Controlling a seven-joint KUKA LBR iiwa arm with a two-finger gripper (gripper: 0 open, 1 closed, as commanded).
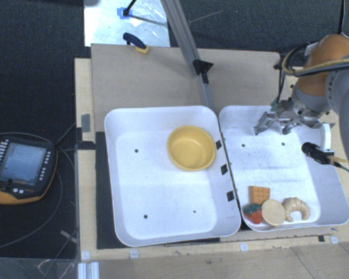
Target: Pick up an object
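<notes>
A: Start at nine o'clock. What's there?

B: A teach pendant [18, 168] on the dark floor beside the table [244, 80]. Orange-yellow shell, grey screen, small buttons. Any writing on it is too small to read.

A: And the left bin [125, 214]?

B: One yellow bowl [191, 147], round, upright, plain inside, sitting toward the bin's one o'clock corner. No label on it.

A: The right bin [337, 202]?

B: Four small play-food pieces bunched at its six o'clock end. A tan waffle square [259, 193] with a grid pattern; touching it at seven o'clock, a red piece [254, 214] with a bit of green; a pale round cookie [273, 212] just beside that; and a beige croissant [296, 207], curved, at the cookie's three o'clock. No brands or lettering on any.

A: Where's the pincer [277, 124]?

B: At the right bin's twelve o'clock end, well apart from the food. Its grey fingers look spread, nothing between them. The arm [331, 68] comes in from three o'clock, orange band above the wrist.
</notes>
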